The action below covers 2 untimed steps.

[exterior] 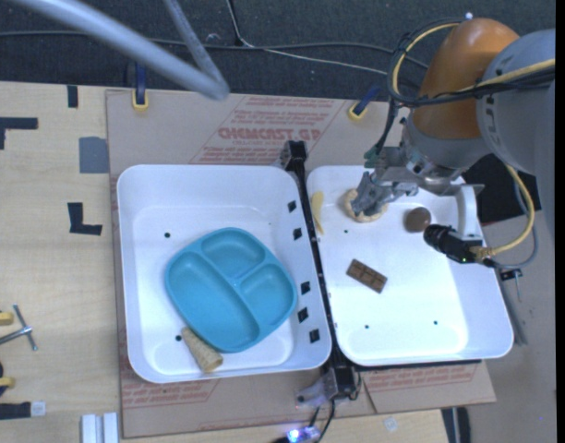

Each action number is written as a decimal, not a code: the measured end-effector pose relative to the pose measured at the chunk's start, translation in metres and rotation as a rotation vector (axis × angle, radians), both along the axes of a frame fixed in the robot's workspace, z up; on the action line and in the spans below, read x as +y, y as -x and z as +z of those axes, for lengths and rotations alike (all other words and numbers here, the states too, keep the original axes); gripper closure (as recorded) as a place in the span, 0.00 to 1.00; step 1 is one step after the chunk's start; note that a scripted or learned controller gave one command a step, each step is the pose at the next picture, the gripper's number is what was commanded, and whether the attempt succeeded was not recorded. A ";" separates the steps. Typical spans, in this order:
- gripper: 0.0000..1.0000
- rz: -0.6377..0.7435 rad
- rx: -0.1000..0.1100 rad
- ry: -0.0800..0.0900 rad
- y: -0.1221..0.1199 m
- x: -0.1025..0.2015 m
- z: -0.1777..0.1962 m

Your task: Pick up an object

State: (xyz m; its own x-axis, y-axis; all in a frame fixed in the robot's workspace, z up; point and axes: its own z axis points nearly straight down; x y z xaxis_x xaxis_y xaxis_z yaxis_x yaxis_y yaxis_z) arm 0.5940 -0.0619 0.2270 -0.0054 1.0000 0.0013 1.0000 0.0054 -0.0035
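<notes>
You are at the grasp step: the gripper point(368, 198) sits low over the round tan object point(363, 209) in the right bin point(421, 340); jaw state cannot be told; next, confirm closure before lifting

One fixed camera looks down at a slant from above the bench point(42, 210), far enough off to take in both bins. The left bin point(135, 247) fills the frame's lower centre-left, the right bin point(449, 312) the lower centre-right. The arm point(486, 72) enters at upper right.
</notes>
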 end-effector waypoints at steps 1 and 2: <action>1.00 0.001 0.000 0.000 0.011 0.059 -0.010; 1.00 0.002 -0.002 -0.001 0.024 0.111 0.002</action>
